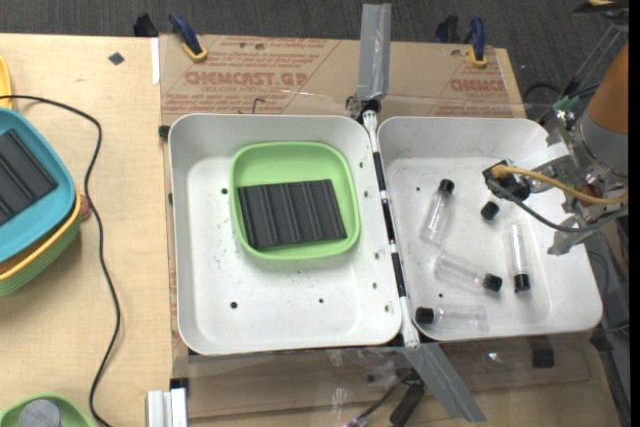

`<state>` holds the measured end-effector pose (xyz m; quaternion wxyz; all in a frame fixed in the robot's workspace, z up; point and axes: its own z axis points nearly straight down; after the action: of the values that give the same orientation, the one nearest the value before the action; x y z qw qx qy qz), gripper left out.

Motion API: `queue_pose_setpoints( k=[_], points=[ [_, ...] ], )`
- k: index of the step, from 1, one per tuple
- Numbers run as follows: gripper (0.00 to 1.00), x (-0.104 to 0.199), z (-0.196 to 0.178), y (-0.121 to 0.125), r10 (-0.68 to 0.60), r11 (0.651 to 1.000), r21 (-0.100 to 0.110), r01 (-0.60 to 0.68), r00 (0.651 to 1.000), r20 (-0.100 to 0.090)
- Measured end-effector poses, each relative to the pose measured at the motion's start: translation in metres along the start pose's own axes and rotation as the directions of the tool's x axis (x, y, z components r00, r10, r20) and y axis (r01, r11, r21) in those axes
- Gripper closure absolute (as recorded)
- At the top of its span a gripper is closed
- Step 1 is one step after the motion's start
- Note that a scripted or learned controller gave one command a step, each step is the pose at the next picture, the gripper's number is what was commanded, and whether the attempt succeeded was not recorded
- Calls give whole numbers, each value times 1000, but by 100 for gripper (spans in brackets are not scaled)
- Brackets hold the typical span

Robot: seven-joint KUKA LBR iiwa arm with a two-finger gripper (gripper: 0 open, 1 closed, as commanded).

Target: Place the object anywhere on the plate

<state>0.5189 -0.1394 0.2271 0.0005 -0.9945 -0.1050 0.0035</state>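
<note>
Reaching in from the right edge, the arm (605,105) hangs over the far right part of the right bin (400,155), with its gripper (575,200) among cables at that bin's right wall; whether the pincer stands wide or narrow cannot be told, since hoses and brackets crowd it, and no vial can be seen in it.

Lying in the right bin are the task's things, clear plastic vials with black caps. Four whole vials can be counted: one (437,207) near the bin's middle, tilted with its cap away from the camera; one (518,260) upright in the picture, cap toward the camera, just left of the gripper; one (468,273) lying crosswise with its cap to the right; and one (452,317) along the near wall, cap to the left. One loose black cap (489,210) sits apart between the first vial and the gripper.

Nearest the gripper is the vial at its left, its long axis running toward and away from the camera.

One green plate (250,170) rests in the left bin (190,245), bearing one dark ribbed pad (292,213). So the plate lies well to the left of gripper and vials, across the seam between the two bins.
</note>
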Motion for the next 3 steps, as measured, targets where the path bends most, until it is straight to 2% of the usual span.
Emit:
queue_pose_setpoints(
  k=[1,2,3],
  points=[
    [0,-18,-2,43,3,1000,-1,-3,1000,-2],
    [0,-45,-37,50,13,1000,-1,-13,1000,-3],
    [0,-44,-16,7,7,1000,0,-7,1000,0]
  ],
)
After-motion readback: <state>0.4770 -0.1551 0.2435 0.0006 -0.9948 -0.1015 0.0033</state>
